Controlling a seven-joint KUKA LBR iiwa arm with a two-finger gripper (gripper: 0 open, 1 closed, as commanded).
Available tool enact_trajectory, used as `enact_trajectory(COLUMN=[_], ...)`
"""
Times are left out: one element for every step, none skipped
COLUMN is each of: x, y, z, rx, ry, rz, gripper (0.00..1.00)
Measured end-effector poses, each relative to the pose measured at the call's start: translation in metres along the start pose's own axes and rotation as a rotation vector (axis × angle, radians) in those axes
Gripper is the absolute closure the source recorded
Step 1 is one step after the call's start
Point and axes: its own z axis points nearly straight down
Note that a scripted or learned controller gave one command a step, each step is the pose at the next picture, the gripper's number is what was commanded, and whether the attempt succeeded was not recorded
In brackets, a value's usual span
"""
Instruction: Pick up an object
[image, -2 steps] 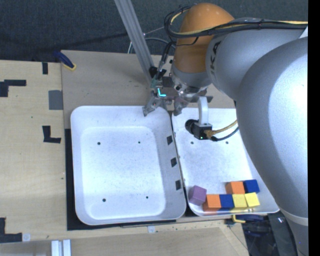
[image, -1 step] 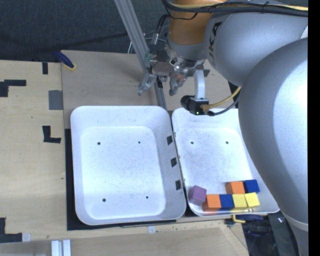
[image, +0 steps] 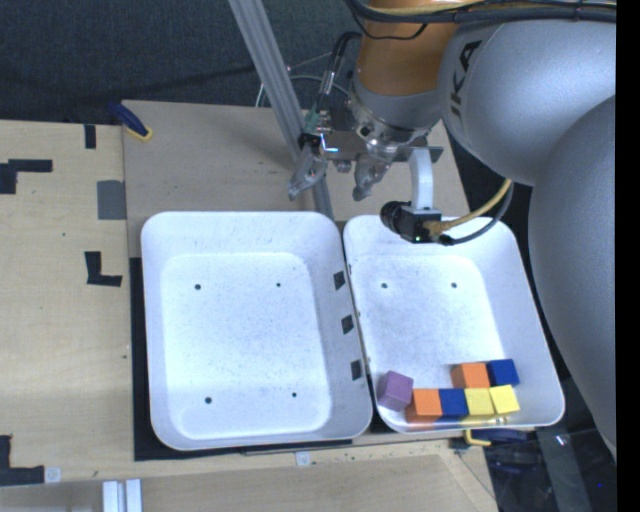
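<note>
Blocks sit bunched at the near edge of the right bin (image: 520, 300), toward five o'clock in our view: a purple block (image: 396, 388), two orange blocks (image: 427, 402), two blue blocks (image: 502, 372) and two yellow blocks (image: 480, 402), most touching one another, the purple one just beside the rest. Any of these would do, and none is yet taken, so we judge the pick barely begun. Next we would need to swing toward six o'clock and descend over the cluster. Our gripper (image: 340, 183) hangs at twelve o'clock, above the bench past the bins' far rims, fingers spread apart with nothing between them, pointing downward below the orange-banded wrist. Beside it, the left bin (image: 160, 300) lies toward eight o'clock.
</note>
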Motion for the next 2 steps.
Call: enact_trajectory(x=[-0.020, -0.018], y=[0.019, 0.025], z=[0.035, 0.048], rx=[0.005, 0.003], ry=[-0.004, -0.003], rz=[0.002, 0.000], gripper=[0.00, 0.00])
